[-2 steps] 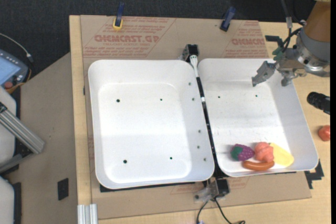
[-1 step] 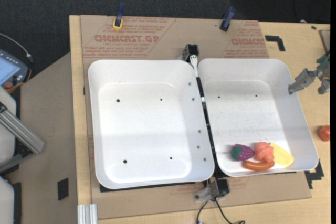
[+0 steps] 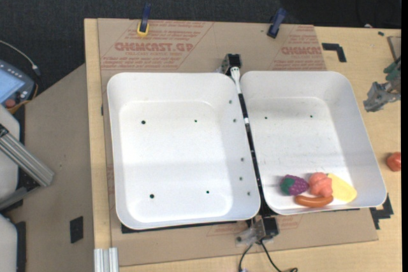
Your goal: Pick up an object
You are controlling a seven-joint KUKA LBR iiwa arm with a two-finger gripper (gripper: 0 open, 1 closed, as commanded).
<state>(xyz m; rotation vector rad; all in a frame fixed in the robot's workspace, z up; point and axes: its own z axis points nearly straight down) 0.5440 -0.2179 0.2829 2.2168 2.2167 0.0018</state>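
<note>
Several small toys lie bunched in the near right corner of the right white bin (image 3: pixel 331 89). A purple grape cluster (image 3: pixel 294 185) is at the left of the group. Beside it sits a pink-orange lumpy toy (image 3: pixel 320 184), and a yellow piece (image 3: pixel 343 190) touches that toy's right side. An orange-red sausage shape (image 3: pixel 313 200) lies along the front of the group, close to the bin's near wall.
The left white bin (image 3: pixel 121 137) stands beside the right one, with a black divider strip (image 3: pixel 245 130) between them. A small grey fixture (image 3: pixel 381 93) and an orange-red item (image 3: pixel 394 162) sit on the bench at the right edge. Clamps (image 3: pixel 145 21) hold the cardboard at the back.
</note>
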